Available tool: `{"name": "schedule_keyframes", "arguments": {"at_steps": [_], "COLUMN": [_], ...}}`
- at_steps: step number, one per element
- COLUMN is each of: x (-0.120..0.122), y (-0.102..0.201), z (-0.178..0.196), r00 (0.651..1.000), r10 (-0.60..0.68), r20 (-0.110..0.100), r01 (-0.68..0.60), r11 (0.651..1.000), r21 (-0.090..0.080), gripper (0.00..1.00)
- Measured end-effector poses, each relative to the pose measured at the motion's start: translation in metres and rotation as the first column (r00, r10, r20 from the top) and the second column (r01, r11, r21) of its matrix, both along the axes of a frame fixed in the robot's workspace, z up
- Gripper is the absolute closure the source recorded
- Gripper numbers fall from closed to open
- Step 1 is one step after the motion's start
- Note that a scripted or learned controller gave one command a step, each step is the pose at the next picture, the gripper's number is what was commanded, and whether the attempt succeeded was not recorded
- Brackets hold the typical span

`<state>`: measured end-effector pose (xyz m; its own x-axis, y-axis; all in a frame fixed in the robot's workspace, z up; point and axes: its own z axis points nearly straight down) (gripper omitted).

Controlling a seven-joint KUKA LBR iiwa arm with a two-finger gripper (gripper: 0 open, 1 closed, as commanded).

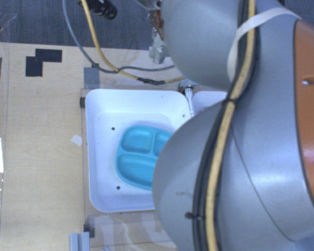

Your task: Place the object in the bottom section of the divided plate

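Glossy white bin (102, 156) cradles rounded blue divided plate (138, 158)

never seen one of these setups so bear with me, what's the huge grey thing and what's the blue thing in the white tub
The huge grey shape is a robot arm, close to the camera, with an orange band near its wrist. One camera looks down at a slant on a wooden bench. The white tub is a shallow bin; part of a second bin sits beside it. The blue thing is a divided plate, partly hidden by the arm. The gripper itself is hidden, so I cannot say whether anything is held.
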<state>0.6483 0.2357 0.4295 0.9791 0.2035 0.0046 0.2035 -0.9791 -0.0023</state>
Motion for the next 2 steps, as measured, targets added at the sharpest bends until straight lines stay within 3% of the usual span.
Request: {"name": "schedule_keyframes", "arguments": {"at_steps": [1, 2], "x": [-0.014, 0.009], "y": [-0.037, -0.005], "z": [-0.224, -0.341], "r00": [1.0, 1.0], "r10": [-0.001, 0.009], "r20": [-0.003, 0.004], "r01": [0.001, -0.009], "r11": [1.0, 1.0], "r21": [-0.003, 0.001], "gripper": [1.0, 1.0]}}
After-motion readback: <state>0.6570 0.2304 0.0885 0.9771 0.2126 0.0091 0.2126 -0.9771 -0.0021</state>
